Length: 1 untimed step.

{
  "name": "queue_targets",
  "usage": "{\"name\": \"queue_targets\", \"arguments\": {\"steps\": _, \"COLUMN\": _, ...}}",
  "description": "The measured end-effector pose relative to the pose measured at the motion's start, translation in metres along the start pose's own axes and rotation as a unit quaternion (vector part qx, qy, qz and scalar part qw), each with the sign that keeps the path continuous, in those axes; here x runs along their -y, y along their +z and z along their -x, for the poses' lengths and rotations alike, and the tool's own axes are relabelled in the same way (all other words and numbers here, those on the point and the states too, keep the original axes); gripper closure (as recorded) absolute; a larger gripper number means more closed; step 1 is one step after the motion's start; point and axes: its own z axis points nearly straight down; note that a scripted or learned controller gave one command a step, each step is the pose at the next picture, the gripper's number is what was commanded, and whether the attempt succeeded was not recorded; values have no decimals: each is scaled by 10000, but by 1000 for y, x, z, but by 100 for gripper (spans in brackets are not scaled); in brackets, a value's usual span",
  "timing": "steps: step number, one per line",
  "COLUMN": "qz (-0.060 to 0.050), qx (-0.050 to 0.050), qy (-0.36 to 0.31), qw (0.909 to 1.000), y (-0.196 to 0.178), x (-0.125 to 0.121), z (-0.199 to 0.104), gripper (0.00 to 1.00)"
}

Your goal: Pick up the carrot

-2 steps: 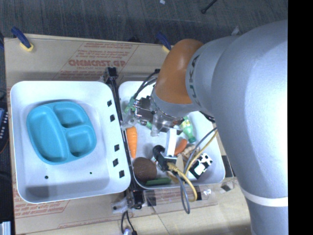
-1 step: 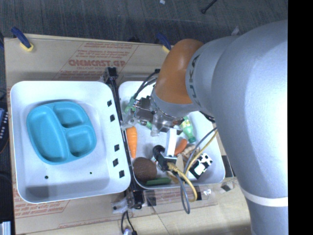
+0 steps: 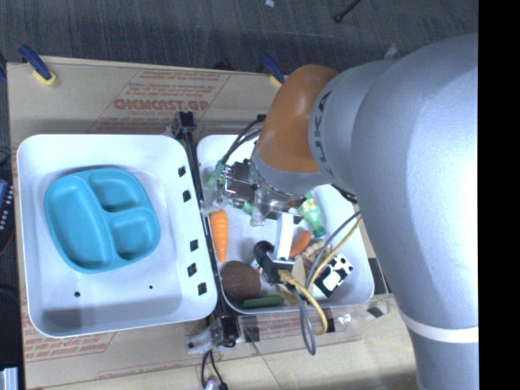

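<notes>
Grey arm [image 3: 406,161] overhead, carrot [image 3: 218,232] just left of gripper [image 3: 258,210]

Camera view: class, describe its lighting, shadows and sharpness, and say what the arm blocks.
Camera view: even, soft lighting; a faint shadow in the left white bin beneath the blue divided plastic tray; the orange tapered carrot is fairly sharp; the grey arm looms large, covering much of the right bin.

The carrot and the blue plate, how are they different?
The carrot is orange, long and thin; the blue plate is wide and rounded, with three sections. The carrot lies in the right bin, crowded among other toys under the arm; the plate lies by itself in the left bin. The carrot is much smaller than the plate. Both rest flat in white bins.
</notes>
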Motion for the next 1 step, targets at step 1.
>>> {"name": "queue_targets", "arguments": {"steps": 1, "qz": 0, "qx": 0, "qy": 0, "qw": 10000, "y": 0, "x": 0, "z": 0, "gripper": 0}}
